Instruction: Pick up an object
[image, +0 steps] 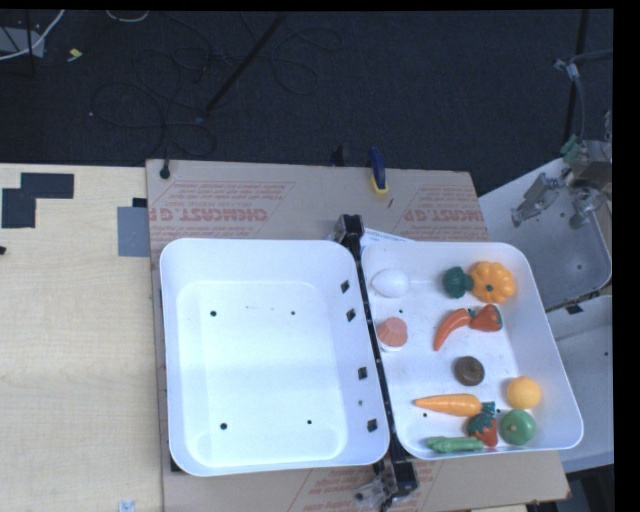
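Note:
The right bin (560, 385) holds several toy foods. A white egg (390, 283) lies near its top left corner, with a pink round slice (392, 333) just below. Along the top are a dark green vegetable (456, 282) and an orange pumpkin (492, 282). A curved orange-red chili (450, 328) touches a red piece (487, 318). Mid-bin sits a brown disc (468, 371). Lower down are a carrot (450, 404), a yellow lemon (522, 392), a green round fruit (517, 428), a small strawberry (484, 426) and a green pod (455, 444).
The left bin (175, 350) sits beside the right one, with black clips (362, 345) along their shared rim. Both rest on a cardboard sheet (260, 205) on the wooden bench (70, 350). A grey metal plate with fixtures (575, 200) lies off the right bin's upper right.

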